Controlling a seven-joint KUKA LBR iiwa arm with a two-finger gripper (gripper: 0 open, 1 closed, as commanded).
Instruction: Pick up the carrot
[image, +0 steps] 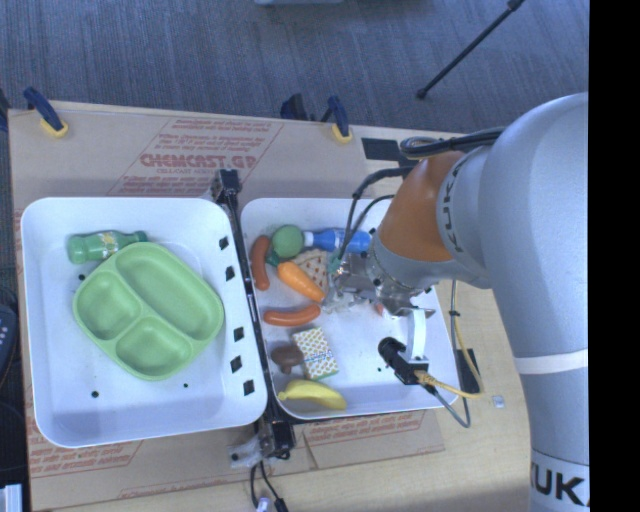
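Can't tell the end effector (350, 272) state; drop onto the tapered orange plastic carrot (300, 281), avoiding the sausage (291, 316).

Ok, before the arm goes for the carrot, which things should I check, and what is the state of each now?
1. Carrot lies in the right bin: ok.
2. Carrot top uncovered: ok.
3. Free space around the carrot: not ok; a sausage and a green ball sit close.
4. Gripper above the right bin, just right of the carrot: ok.
5. Fingers open: cannot tell.
6. Carrot between the fingers: not ok, not yet.
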